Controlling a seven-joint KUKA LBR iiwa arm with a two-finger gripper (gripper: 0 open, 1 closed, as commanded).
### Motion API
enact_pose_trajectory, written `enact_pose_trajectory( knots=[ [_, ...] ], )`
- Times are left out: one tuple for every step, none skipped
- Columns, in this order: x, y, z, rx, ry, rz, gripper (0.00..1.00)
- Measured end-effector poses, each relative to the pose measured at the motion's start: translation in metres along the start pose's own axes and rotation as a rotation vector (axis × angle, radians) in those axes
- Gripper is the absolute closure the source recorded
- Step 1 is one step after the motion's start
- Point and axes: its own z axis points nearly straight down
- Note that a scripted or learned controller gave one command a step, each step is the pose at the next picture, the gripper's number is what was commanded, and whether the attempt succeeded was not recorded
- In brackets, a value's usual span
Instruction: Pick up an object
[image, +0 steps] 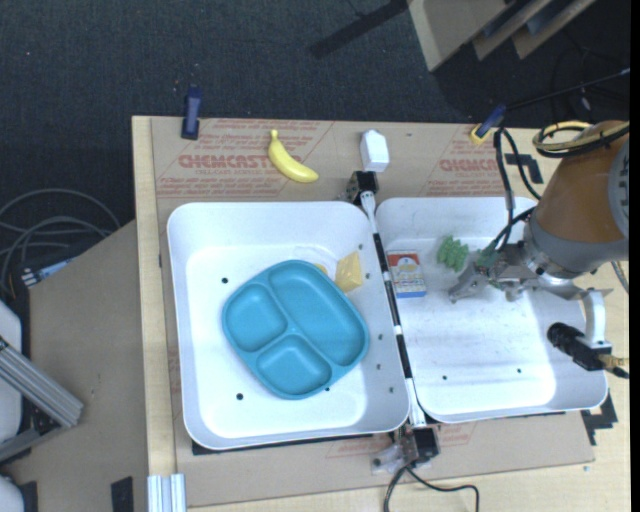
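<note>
the gripper (478, 283) is hanging low in the right bin (480, 400), coming in from the right under the orange-banded wrist. its two fingers (462, 289) are spreading apart, pointing left and a bit toward the bin's near side, with nothing showing between them, so it is open and carrying nothing.

nearest candidate is the green object (453, 252), small and lumpy, sitting just beside the fingertips, toward the far side of the bin and slightly left of them. no clear long axis on it, looks roughly round. the small red and white box (405, 274) is lying further left against the divider wall, its long axis running far-to-near.

judgement: the grab is turning on a short shift toward the far-left so the green object is sitting between the fingers, not beside them; closing where it is now would likely catch air.

left bin (200, 400) is holding a blue sectioned plate (292, 327) and a yellow piece (349, 270), well apart from the gripper.
</note>
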Motion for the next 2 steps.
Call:
enact_pose_trajectory(
  knots=[
    [-0.008,0.062,0.044,-0.002,-0.001,-0.001,0.0],
    [-0.005,0.112,0.043,-0.003,-0.001,-0.002,0.0]
  ],
)
